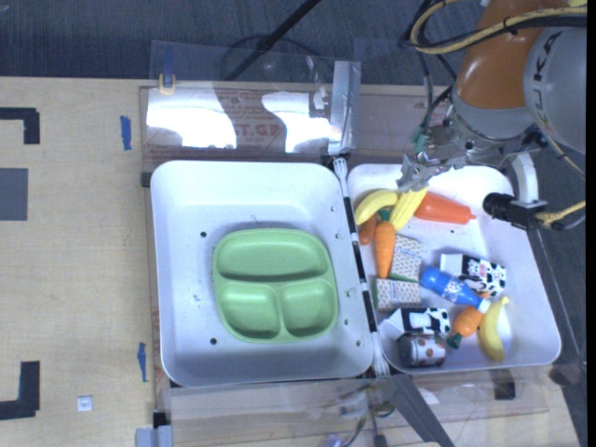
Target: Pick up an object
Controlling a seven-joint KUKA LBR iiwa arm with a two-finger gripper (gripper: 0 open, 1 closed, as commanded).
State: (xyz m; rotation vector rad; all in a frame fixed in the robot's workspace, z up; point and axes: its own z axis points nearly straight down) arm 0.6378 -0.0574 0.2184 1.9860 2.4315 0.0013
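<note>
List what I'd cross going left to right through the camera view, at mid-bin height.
Bare wooden bench → left white bin → green divided tray → orange carrot → blue bottle → black-and-white cow-print item → right white bin.

Pale wood bench top (70, 277) spans the left side, marked with black tape corners (26, 124) and small blue tape strips (125, 131). Dark blue-grey carpet floor (140, 12) at far side. Glare on clear panel (233, 119) behind bins.
</note>
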